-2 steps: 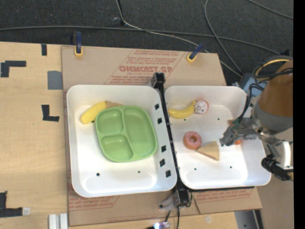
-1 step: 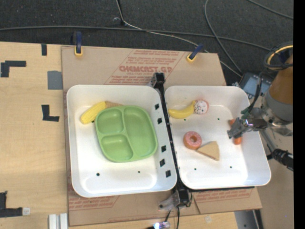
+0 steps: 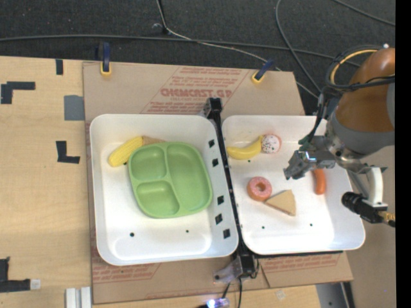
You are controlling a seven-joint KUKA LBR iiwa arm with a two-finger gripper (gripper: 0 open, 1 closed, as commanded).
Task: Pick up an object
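Left bin [image 3: 103,191]: corn cob [image 3: 124,151], green divided plate [image 3: 170,179]. Right of the black divider [image 3: 221,172], right bin [image 3: 347,236]: banana [image 3: 244,149], sprinkled ball [image 3: 271,144], pink donut [image 3: 259,188], bread wedge [image 3: 282,203], gripper [image 3: 297,169], grip state indiscernible, nothing visibly held; carrot [image 3: 319,181] beside it.

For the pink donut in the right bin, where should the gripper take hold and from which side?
Judging from this view, come straight down on the donut and pinch across its outer rim, fingers on its left and upper sides' axis. It lies flat, so only the rim offers opposing faces. The wedge sits close at its lower right, so keep fingers off that side. The gripper is up and to the right.
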